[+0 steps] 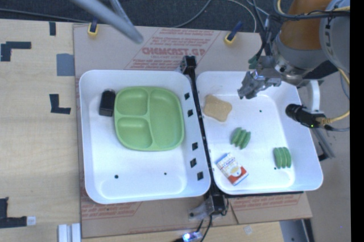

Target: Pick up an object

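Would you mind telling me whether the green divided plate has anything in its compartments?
Empty: all three compartments of the green plate show bare green. The small black object lies beside its left edge in the left bin.

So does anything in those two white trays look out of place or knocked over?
Nothing looks spilled or broken. The small carton lies flat and slanted in the right bin, near two green pieces and a tan piece. A black block sits against the green plate in the left bin.
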Robot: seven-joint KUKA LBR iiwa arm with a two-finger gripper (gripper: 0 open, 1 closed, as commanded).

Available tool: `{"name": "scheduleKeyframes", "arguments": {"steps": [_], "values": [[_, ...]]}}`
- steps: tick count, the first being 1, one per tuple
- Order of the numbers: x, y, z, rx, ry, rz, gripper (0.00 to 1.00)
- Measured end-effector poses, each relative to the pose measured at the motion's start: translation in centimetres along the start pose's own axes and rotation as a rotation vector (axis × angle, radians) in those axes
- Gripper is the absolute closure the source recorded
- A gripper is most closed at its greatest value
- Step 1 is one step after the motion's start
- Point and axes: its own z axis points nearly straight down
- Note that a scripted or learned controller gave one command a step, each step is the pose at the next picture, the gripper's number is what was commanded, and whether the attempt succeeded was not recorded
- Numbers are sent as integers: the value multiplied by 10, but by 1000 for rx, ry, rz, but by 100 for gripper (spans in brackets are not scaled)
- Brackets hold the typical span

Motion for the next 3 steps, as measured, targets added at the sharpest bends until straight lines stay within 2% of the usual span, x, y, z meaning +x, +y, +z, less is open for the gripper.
{"name": "scheduleKeyframes", "arguments": {"steps": [1, 2, 3], "values": [[51, -2, -6, 1, 0, 0, 100], [106, -17, 2, 3, 0, 0, 100], [153, -21, 0, 1, 0, 0, 100]]}}
